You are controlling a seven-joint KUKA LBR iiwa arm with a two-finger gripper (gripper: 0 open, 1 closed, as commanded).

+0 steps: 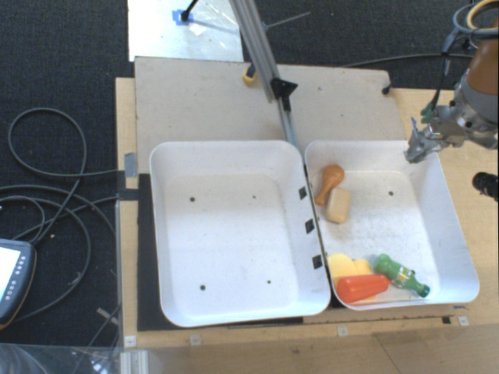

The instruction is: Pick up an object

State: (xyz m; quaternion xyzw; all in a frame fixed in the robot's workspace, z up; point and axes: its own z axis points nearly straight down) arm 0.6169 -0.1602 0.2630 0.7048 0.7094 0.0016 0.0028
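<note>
Hovering pincer over the right bin's far corner

Reaching in from the right, the grey arm (479, 76) with its orange band carries the pincer (415, 151) above the far right corner of the right bin (452, 232). Nothing shows between its fingers, and whether they are spread or pressed together cannot be told from this slanted view.

Two shallow white bins sit side by side on the bench (203, 100), their inner rims touching along the middle. The left bin (226, 232) shows its speckled floor with a few dark dots.

All the things to be picked lie in the right bin, well apart from the pincer. Near the bin's far left side lies a brown drumstick-shaped toy (330, 181), tilted, with a pale tan block (338, 206) touching its lower end. Along the near edge are three more: a yellow piece (347, 266) against the left wall, an orange-red carrot-like piece (362, 288) just in front of it and touching it, and a small green bottle (401, 276) lying on its side just beside them, its neck pointing toward the near right corner.

A grey metal pole (257, 41) slants across the top of the bench and ends at the gap between the bins. Black cables (47, 178) loop on the dark floor to the left, near a handheld screen (12, 279) at the edge
</note>
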